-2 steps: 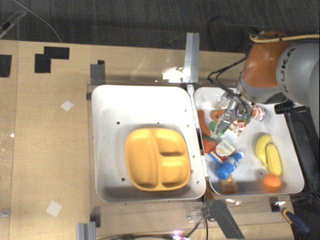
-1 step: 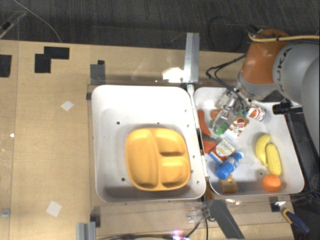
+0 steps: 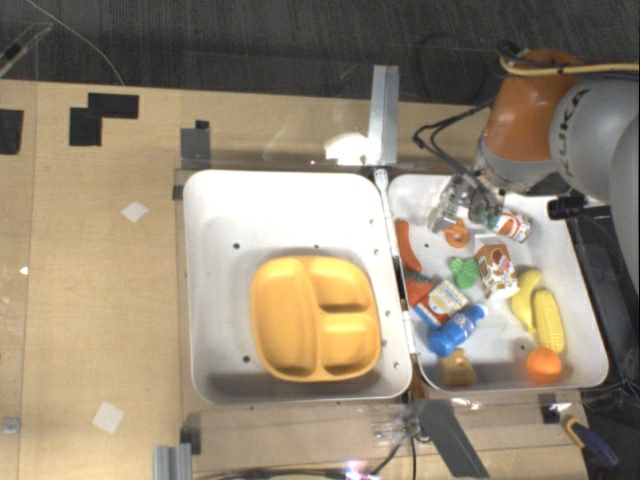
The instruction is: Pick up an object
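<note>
My gripper (image 3: pixel 458 211) reaches down into the back of the right bin (image 3: pixel 590 308), hanging just above a small orange ring-shaped toy (image 3: pixel 457 235). A red-and-white can (image 3: pixel 513 227) lies just to its right. Nearer the front lie a green toy (image 3: pixel 463 271), a brown-and-white carton (image 3: pixel 494 268), a red carrot-like piece (image 3: pixel 404 245), a strawberry (image 3: pixel 417 290), a blue bottle (image 3: pixel 455 330), a banana (image 3: pixel 524 298), a corn cob (image 3: pixel 548 320), an orange (image 3: pixel 544 365) and a brown piece (image 3: pixel 459 370).
The left bin (image 3: pixel 215 218) holds a yellow divided plate (image 3: pixel 315 316). A metal post (image 3: pixel 385 118) rises behind the wall between the bins. The grey arm with its orange band (image 3: pixel 530 108) comes in from the upper right.
</note>
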